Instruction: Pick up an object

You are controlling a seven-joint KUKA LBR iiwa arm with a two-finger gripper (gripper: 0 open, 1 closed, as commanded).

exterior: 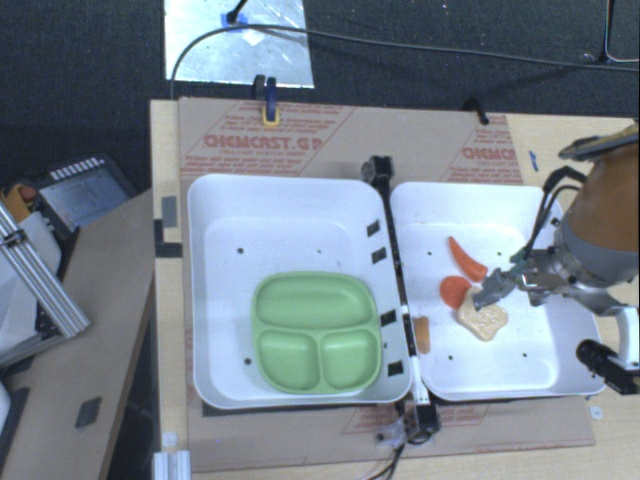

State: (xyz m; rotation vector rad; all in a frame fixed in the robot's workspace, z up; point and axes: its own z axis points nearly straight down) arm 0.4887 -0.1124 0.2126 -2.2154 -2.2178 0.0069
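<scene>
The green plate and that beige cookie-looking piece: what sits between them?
In the camera view, between the green plate and the beige piece run the two bins' adjoining walls, then a small orange-brown piece beside the divider.

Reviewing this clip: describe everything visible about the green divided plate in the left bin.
The pale green plastic plate is a rounded rectangle with three compartments: one wide section across the far side and two smaller ones along the near side, split by raised ridges. It lies flat and upright on the floor of the left shallow white bin, in the near half, towards the divider between the bins. Its surface looks matte and clean, with nothing in any compartment. Nothing but the bin floor touches it.
</scene>
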